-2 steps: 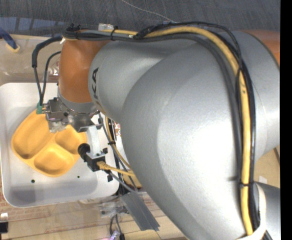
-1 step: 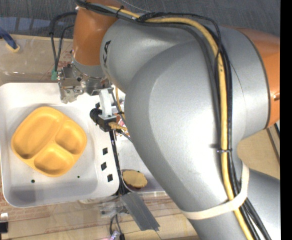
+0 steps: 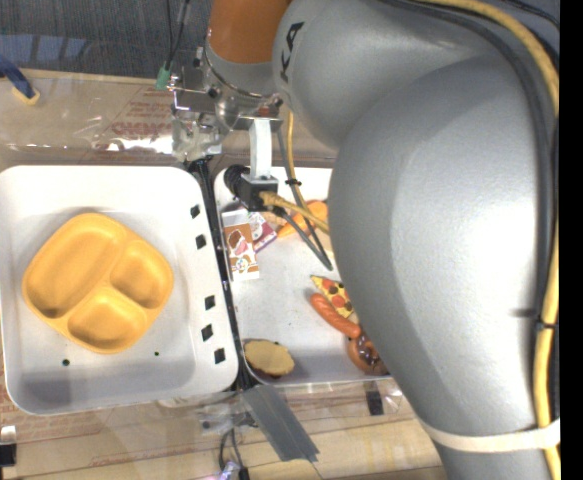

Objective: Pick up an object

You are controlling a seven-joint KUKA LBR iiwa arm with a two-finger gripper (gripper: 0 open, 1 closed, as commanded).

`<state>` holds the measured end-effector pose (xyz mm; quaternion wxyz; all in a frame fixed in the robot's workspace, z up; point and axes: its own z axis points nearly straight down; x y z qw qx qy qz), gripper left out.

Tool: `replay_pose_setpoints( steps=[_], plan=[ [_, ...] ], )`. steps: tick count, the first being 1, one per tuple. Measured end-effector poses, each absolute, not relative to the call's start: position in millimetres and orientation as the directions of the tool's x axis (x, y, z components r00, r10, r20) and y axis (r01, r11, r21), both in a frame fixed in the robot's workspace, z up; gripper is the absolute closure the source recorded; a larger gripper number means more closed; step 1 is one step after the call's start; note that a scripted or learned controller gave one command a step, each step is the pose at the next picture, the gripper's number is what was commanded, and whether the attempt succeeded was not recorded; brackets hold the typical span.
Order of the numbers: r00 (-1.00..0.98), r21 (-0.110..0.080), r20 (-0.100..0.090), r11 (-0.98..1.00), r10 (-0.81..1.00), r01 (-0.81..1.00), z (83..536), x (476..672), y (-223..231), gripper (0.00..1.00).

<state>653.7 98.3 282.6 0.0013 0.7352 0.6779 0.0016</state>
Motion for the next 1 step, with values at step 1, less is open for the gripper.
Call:
replay_pose_setpoints(
  steps=[1],
  plan=[
    [0.068, -0.003, -0.003, -0.068, 0.998, 0.998, 289.5, 652.8, 101.8, 1.00]
  ],
)
